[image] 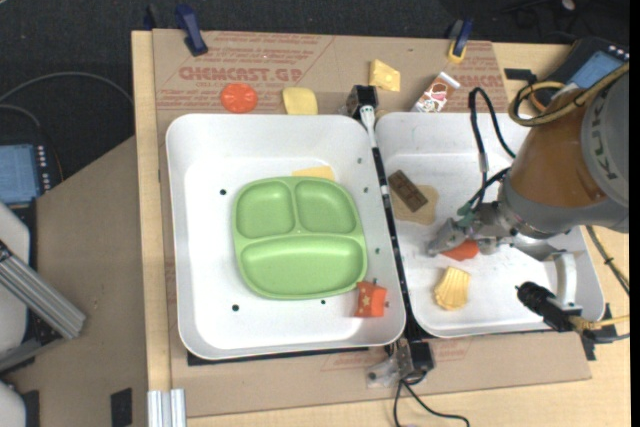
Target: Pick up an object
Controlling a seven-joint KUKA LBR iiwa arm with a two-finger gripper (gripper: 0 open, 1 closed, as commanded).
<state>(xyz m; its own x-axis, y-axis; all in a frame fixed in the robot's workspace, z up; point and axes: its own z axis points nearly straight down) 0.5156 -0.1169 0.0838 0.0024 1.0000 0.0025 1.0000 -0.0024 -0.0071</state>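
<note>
My gripper is low in the right bin, near its middle, at the end of the grey arm with its orange band. A small red-orange object lies right under the gripper, partly covered by it. A yellow ridged chip lies just in front of it. A brown flat piece on a tan slice rests near the bin's left wall.
The left bin holds a green divided plate, a small red block at the front right, and a pale yellow piece behind the plate. An orange disc, yellow pieces and a red-white packet lie behind the bins.
</note>
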